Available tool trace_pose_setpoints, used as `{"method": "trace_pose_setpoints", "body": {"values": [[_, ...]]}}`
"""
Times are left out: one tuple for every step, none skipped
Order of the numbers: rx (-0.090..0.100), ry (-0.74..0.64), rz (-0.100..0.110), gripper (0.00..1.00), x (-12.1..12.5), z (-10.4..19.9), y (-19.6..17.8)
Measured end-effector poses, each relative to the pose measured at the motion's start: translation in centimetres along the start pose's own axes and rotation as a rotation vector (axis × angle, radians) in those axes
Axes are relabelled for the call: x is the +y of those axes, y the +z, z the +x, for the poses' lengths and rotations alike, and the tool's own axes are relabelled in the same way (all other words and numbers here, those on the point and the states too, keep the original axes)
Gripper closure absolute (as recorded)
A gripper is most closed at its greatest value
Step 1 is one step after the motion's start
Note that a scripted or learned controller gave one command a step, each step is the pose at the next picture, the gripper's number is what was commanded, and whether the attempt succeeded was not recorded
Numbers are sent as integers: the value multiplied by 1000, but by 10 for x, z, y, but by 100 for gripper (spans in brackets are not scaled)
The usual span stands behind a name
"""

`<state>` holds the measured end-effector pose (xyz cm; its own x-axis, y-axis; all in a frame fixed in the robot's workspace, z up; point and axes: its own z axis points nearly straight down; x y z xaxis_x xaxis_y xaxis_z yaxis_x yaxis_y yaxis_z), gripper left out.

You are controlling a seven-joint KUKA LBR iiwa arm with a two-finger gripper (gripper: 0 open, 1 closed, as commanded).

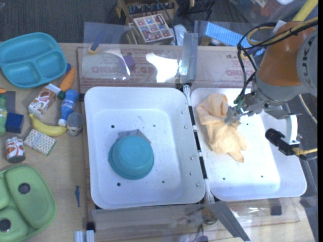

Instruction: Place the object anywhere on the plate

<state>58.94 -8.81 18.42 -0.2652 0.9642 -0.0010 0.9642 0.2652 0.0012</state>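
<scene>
A crumpled pale yellow cloth lies in the right bin, toward its left side. My gripper is down on the cloth's upper middle, with the grey arm and its orange band reaching in from the upper right. In the left bin rests a round teal plate, bowl-like, well to the left of the gripper. A small grey scrap pokes out from behind the plate's far edge.
A raised divider separates the two bins. On the bench to the left lie a teal tray, a banana, small toy packets and a green tray. A black cable fitting hangs over the right bin.
</scene>
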Motion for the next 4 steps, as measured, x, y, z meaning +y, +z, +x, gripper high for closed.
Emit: {"method": "trace_pose_setpoints", "body": {"values": [[2,-52,4,100,5,65,0],[3,-268,4,100,-10,142,0],[1,-288,2,100,23,223,45],[-1,-284,-3,0,24,220,43]]}}
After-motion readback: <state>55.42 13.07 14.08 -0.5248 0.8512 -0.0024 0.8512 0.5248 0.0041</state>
